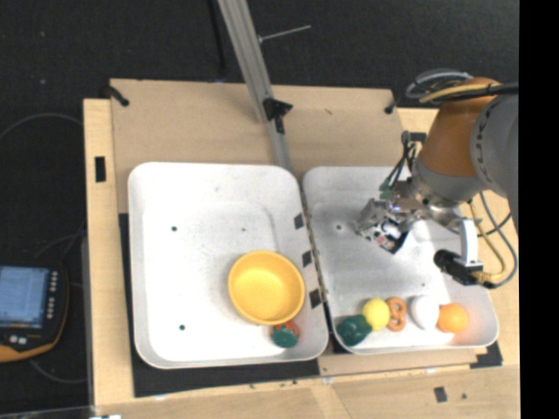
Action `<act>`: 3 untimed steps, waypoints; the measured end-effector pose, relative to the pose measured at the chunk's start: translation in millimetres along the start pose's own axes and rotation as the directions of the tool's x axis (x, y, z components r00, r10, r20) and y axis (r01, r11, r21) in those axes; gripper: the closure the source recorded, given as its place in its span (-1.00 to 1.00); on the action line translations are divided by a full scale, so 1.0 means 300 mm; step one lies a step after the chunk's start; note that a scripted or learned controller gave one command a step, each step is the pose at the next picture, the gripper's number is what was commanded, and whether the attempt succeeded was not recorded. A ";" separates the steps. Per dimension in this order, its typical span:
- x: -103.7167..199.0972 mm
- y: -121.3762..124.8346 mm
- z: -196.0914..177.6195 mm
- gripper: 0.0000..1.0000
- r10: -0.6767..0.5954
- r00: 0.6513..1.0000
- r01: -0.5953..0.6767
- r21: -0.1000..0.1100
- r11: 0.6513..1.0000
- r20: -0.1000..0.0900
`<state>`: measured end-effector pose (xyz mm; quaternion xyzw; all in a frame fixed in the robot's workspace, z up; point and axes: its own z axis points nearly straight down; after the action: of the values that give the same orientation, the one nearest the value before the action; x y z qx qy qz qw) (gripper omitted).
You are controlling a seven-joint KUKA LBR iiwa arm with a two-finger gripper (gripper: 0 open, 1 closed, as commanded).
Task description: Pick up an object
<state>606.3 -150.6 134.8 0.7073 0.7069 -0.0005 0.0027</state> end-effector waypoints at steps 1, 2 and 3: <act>-0.009 0.017 0.031 -1.00 0.002 1.000 -0.002 -0.017 1.000 0.004; -0.014 0.022 -0.003 1.00 0.006 1.000 -0.006 -0.023 1.000 0.006; -0.002 0.036 -0.154 1.00 -0.003 1.000 0.003 -0.003 1.000 -0.004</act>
<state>617.0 -151.0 181.0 0.7060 0.7082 0.0019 0.0025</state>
